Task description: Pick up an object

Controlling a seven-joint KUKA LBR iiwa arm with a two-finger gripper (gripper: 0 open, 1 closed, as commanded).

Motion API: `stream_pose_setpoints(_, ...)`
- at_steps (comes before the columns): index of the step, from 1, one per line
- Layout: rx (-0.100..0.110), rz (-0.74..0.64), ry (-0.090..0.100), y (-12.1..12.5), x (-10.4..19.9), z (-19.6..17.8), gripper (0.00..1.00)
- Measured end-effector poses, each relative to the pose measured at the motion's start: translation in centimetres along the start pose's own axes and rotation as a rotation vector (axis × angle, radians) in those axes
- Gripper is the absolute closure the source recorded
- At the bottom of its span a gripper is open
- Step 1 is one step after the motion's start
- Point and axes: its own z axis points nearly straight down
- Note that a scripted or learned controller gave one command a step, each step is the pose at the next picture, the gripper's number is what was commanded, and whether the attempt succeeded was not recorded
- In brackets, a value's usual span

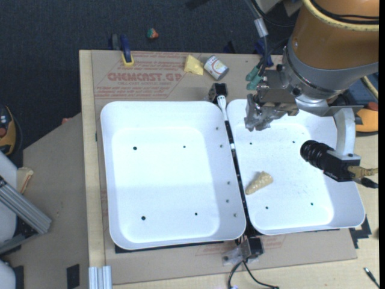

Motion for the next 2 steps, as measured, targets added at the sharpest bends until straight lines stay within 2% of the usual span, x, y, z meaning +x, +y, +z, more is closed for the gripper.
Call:
stream_pose_setpoints(1, 0.018, -0.001, -0.003, -0.9, 6.8, 7.4, 1.00)
stream_pose_setpoints(2, 0.006, 0.001, -0.001, -0.3, 10.1, 4.8, 1.00)
